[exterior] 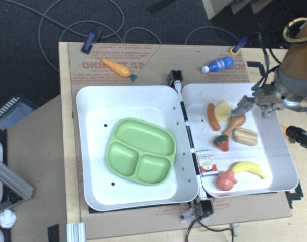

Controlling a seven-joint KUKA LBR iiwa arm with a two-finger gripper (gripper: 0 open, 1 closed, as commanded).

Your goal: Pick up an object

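My gripper (255, 108) hangs over the back right part of the right bin (274, 150), open, with nothing between its fingers. One grey finger (243, 105) points down-left, just above an orange drumstick (236, 122) and beside a yellow round piece (223, 111). Around them lie a red sausage (212, 116), a tan bread roll (245, 136), a strawberry (222, 142), a small carton (206, 162), a banana (249, 169) and a pinkish-red fruit (225, 180).
The left bin (93, 110) holds a green divided plate (141, 151). On the bench behind the bins lie a carrot (118, 67), a blue bottle (218, 65) and a blue clip (90, 41). A black divider rail (186, 127) runs between the bins.
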